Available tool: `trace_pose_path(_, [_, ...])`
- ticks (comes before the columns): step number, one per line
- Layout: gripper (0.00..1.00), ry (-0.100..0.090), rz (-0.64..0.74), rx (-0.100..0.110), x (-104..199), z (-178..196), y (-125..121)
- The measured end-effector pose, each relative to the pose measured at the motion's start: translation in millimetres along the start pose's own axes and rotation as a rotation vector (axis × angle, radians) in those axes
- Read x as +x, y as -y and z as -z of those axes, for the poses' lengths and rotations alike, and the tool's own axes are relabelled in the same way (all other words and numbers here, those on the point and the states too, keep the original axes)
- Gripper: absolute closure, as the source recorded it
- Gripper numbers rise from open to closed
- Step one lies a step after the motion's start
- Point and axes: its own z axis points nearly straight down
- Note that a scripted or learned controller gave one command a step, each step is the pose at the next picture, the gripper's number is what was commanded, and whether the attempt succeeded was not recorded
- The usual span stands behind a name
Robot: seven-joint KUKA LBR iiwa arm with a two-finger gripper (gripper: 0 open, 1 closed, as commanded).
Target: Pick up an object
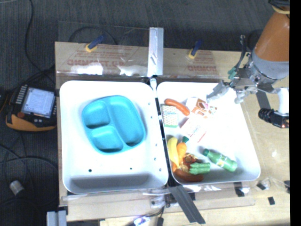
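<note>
Two bins sit side by side: the left bin [70,140] holds a blue tray [113,123], the right bin [235,126] a heap of toy food. The gripper [230,91] hangs over the right bin's far right corner, its fingers apart and holding nothing. This looks like the approach step. Likely targets lie nearer and to the left: a green bottle [220,159] by itself near the front, a sausage [177,106], a carrot [181,150]. Next, the arm should pick one target, centre over it and descend; the bottle seems easiest.
</note>
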Motion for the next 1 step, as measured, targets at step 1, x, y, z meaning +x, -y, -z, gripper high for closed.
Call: trace_pose_path(1, [0.00, 0.003, 0.286, -0.003, -20.6, 12.2, -9.3])
